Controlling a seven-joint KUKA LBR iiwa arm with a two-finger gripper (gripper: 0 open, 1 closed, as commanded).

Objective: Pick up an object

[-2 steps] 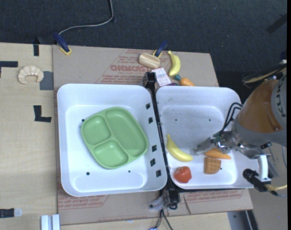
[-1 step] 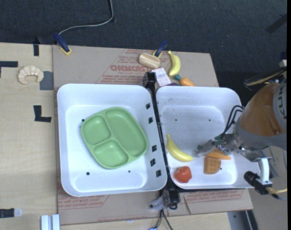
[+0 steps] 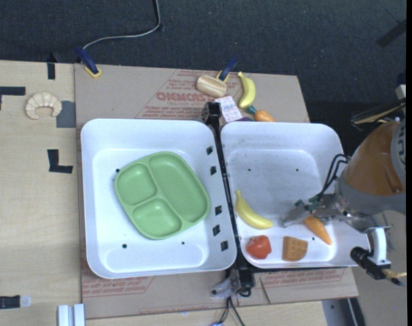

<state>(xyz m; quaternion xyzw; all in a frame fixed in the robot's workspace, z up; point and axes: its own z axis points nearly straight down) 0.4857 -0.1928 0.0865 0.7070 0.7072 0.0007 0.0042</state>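
Gripper (image 3: pixel 306 212) sits just left of the carrot (image 3: pixel 318 229) (long axis diagonal, tip toward the right bin's (image 3: pixel 280 133) near-right corner); finger spread unclear, grasp unconfirmed.

Both bins look like smooth white plastic — the right bin (image 3: pixel 282 148) scuffed grey across its floor, the left bin (image 3: pixel 100 182) cleaner. The green tray (image 3: pixel 162 194) is matt plastic with 3 compartments. The banana (image 3: pixel 251 213) and carrot (image 3: pixel 318 229) have a slight plastic sheen. Under the bins lies matt brown cardboard (image 3: pixel 138 94) — on the pale wood-look bench (image 3: pixel 22 216).
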